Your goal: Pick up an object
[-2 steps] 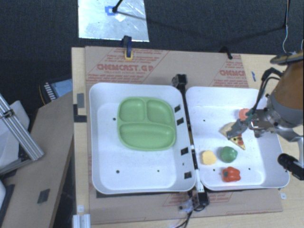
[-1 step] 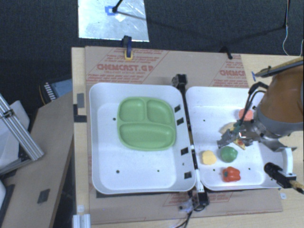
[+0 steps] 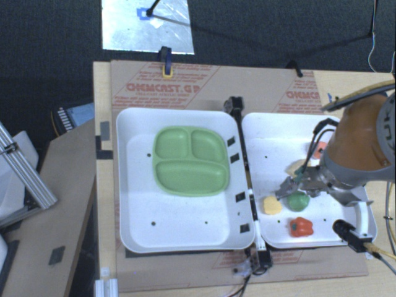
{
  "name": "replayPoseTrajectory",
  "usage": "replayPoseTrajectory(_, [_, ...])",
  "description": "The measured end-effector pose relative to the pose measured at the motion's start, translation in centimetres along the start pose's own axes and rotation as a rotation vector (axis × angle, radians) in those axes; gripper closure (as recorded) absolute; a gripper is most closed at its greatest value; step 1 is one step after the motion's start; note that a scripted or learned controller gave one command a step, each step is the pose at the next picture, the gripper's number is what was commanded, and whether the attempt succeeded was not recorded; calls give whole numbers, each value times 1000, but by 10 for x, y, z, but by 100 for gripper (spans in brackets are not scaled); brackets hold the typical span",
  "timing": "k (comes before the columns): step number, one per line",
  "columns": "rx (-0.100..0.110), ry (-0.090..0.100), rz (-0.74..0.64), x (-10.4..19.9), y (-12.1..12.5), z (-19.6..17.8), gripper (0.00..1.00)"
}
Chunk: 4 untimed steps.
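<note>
Where lowered, hand beside green ball

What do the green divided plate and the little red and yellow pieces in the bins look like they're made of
The green divided plate looks like moulded plastic, matte: one even pale colour, soft rounded compartment ridges. The red piece and yellow piece look like toy food, probably plastic or rubber, with saturated flat colour; they are too small to tell further.
</note>
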<state>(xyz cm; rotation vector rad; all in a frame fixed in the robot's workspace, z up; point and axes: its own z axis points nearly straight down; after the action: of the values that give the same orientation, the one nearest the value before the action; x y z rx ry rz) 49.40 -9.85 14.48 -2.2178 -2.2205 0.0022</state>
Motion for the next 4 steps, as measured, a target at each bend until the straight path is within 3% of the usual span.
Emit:
replayPoseTrajectory(1, [-6,-4,2,-5,-4,58,0])
replayPoseTrajectory(2, [-6,-1,-1,-3,-4,47,100])
replayPoseTrajectory(4, [-11,-2,-4,4,8,-54,100])
